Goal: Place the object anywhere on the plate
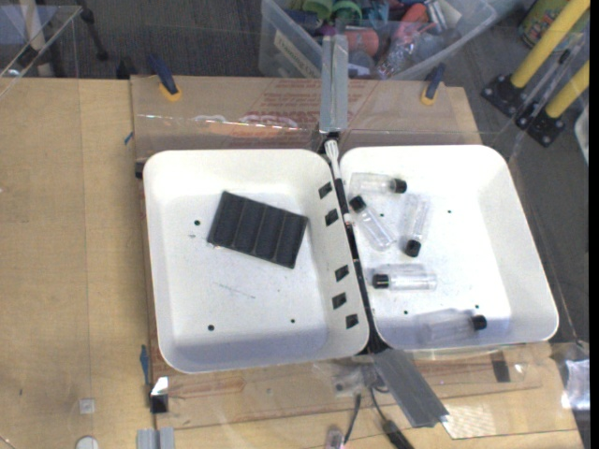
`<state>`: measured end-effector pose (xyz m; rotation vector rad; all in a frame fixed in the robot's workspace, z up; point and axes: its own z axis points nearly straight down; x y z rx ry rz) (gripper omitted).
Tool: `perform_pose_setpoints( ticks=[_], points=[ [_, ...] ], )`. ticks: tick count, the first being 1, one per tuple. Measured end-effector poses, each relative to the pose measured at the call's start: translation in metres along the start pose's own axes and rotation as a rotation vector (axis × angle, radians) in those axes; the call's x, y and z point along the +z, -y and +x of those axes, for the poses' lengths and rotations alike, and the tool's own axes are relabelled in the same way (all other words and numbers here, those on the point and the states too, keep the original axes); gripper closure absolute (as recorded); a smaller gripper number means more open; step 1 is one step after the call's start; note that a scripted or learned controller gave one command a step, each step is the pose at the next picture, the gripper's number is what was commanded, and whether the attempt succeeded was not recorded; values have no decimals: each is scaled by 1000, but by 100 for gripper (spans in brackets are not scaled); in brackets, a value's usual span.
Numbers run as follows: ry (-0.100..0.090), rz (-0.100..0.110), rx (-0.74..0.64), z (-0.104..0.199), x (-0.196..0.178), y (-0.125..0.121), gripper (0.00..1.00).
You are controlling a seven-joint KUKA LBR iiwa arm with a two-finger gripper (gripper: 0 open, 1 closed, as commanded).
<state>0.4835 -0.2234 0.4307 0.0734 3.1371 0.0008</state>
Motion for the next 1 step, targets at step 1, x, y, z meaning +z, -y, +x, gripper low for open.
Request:
perform_pose_setpoints(
  ticks=[1],
  points=[
    [5, 2, -285, 3, -6, 0, 100]
  ],
)
